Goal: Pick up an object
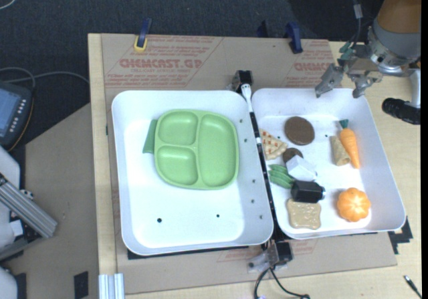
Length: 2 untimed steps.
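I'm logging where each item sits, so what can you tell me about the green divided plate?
The green divided plate is a pale green, rounded-square tray, plastic by its look, with three compartments: two smaller ones on the view's left and one long one on the right. It lies flat, slightly rotated, in the upper middle of the left white bin, resting on the bin floor. A darker green tab or edge shows at its left side. Its compartments hold nothing visible, and nothing else touches it.

Two white bins [134,224], one green tray [197,149], one carrot [349,146].

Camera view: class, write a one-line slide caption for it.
Open gripper above the right bin's far edge; toy foods inside, green plate in the left bin.
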### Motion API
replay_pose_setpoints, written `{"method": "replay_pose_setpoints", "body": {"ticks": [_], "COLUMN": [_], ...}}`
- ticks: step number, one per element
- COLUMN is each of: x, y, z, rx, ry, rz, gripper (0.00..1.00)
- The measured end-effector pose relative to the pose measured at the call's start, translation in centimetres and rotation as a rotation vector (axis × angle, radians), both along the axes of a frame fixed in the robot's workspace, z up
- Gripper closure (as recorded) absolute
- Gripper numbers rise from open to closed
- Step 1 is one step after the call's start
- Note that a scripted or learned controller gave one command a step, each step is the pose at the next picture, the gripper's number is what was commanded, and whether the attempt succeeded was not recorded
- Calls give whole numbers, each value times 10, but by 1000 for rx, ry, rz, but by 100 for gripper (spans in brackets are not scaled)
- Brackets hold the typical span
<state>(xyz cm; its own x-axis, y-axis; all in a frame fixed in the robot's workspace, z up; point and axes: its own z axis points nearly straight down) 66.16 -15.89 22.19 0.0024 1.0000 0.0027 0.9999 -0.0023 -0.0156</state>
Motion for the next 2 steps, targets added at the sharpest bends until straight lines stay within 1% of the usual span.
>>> {"method": "replay_pose_setpoints", "body": {"ticks": [1,2], "x": [3,4], "y": [0,7], "z": [9,-35], "rx": [-3,-2], "ry": [-15,-12], "rz": [3,4], "gripper": [0,0]}}
